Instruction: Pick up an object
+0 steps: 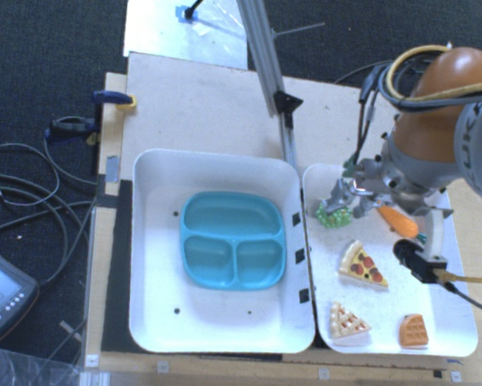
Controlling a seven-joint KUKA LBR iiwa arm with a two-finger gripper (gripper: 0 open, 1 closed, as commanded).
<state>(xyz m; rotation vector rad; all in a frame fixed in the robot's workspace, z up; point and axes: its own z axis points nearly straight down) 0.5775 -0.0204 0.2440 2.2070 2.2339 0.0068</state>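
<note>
A: Camera view, from my remote seat: I am watching the gripper [343,199] hovering low in the right bin [466,336], directly over the green grape bunch [333,215] near that bin's upper left corner.

B: Are you seeing a grasp?

A: I am not claiming one. The grapes are lying on the bin floor, just touching or just under the tips, and I cannot tell whether the gripper is released or clenched.

B: What are you worrying about?

A: I am judging three risks. The bunch is sitting close to the bin wall, so a descending tip may be catching the rim. The lumpy grapes may be rolling out sideways. The orange carrot [398,221] is lying just beside them, so it may be getting nudged.

B: Other items?

A: Two pizza slices [363,267] are resting nearer the front; the blue tray [232,238] is sitting in the left bin [148,307].
</note>
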